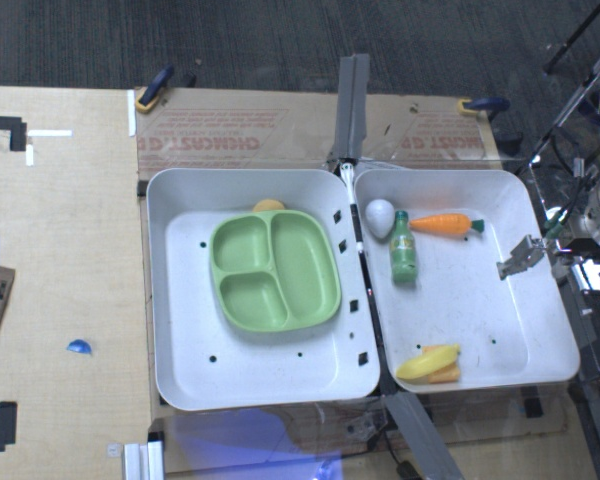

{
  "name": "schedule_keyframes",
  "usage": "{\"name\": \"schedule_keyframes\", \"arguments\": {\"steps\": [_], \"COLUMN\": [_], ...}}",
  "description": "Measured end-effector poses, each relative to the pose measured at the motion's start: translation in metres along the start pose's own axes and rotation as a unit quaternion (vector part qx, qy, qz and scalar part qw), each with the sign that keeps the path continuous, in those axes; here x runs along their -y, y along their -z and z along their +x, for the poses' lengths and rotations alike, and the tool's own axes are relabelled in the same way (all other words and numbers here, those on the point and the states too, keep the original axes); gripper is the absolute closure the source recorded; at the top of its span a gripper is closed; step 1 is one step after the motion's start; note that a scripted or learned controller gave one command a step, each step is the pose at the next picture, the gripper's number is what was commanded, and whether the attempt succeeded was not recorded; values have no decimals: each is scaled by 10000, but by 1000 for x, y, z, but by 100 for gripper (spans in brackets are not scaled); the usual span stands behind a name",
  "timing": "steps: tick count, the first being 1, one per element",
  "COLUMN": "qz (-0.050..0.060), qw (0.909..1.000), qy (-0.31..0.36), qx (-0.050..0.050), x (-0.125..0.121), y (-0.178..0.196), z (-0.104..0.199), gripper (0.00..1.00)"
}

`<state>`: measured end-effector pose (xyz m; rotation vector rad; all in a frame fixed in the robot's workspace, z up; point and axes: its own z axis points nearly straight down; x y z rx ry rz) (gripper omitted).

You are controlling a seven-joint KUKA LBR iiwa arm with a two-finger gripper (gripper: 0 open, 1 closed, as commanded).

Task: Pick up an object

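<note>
overhead, end effector at right bin rim, grip state unclear; green bottle label unreadable

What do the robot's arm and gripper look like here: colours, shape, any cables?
The gripper is a small, angular piece of grey metal. Behind it, the arm appears as grey and dark parts with thin black cables running across them. Any markings are too small to read.
</note>
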<state>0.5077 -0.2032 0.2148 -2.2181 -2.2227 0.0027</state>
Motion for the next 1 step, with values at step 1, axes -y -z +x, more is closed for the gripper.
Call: {"name": "schedule_keyframes", "arguments": {"steps": [1], "qz": [3], "qw": [9967], "qy": [812], "qx": [-1], "x": [-48], "y": [-80], "z": [62], "gripper": [0]}}
